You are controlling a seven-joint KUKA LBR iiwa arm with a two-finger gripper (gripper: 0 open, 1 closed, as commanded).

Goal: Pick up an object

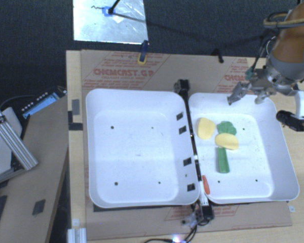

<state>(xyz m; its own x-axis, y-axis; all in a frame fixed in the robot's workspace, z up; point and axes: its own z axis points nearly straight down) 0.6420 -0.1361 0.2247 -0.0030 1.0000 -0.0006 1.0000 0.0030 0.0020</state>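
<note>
Because the claw (247, 92) hangs with its fingers spread and nothing between them, above the far rim of the right bin (281, 184), the pickable things all lie nearer the camera and to the left of it: a yellow piece (205, 128), a second yellow piece (227, 141) and a green vegetable (223, 153). The second yellow piece rests on the green vegetable, so I judge a descent there could pinch two at once or nudge one aside. A straight drop from here would likely meet the rim. Farther left sits the left bin (99, 151); a black cable (192, 34) crosses the bench (121, 70) behind
</note>
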